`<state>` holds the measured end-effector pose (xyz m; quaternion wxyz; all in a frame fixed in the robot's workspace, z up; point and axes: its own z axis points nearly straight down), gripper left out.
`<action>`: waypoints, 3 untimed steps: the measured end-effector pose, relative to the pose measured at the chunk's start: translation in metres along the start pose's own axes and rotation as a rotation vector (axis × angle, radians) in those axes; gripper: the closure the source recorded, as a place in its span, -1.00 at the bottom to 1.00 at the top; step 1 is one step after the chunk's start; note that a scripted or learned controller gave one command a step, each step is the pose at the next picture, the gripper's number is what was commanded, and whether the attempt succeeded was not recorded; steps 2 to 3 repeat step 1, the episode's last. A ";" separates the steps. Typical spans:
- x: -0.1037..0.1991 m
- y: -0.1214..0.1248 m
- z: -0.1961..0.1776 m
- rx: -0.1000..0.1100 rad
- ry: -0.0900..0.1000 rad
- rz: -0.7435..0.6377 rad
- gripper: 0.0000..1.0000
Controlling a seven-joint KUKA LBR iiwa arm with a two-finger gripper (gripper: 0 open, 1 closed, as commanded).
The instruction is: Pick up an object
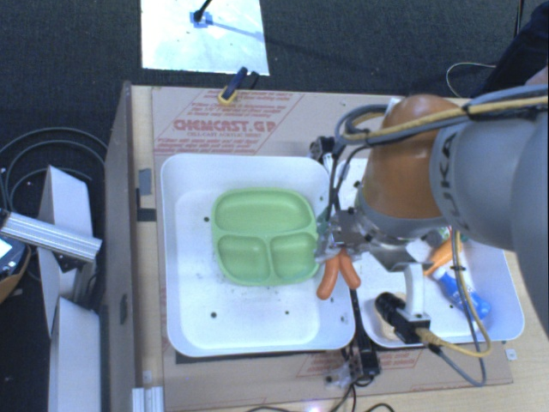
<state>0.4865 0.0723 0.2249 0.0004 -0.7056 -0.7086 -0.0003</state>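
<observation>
Nearest: a blue thing in the right bin, partly under the arm. Next, the gripper, over the wall between the bins, spread open and clasping nothing, just beside the right rim of the green divided plate. Lies flat mid left bin. Farthest, printed cardboard

The green three-compartment plastic plate has a smooth, semi-matt moulded surface. The shallow white plastic bin under it is smooth with a faint sheen. The brown paper-faced sheet printed in red beneath the bins looks matt. My grey arm casing is smooth and satin; my orange band is glossy. The dark floor carpet looks rough and fibrous.
</observation>
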 end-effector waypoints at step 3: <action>0.026 0.092 0.041 0.000 -0.001 -0.001 1.00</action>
